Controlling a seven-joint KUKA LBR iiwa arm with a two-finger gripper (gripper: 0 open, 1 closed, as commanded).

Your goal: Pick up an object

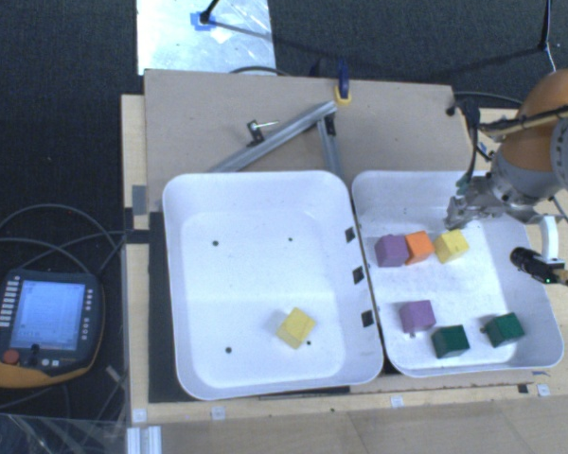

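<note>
Left bin [185,206]: one block [295,327], near front. Right bin [379,192]: six blocks, three mid-row, three front.

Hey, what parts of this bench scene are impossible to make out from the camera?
- End effector: too small and blurred in the camera view to judge its fingers or any contact with the yellow block just below.
- Arm: cut off by the right edge.
- Handheld pendant: screen text too small.
- Purple block and orange block: touching or barely apart, unclear.
</note>
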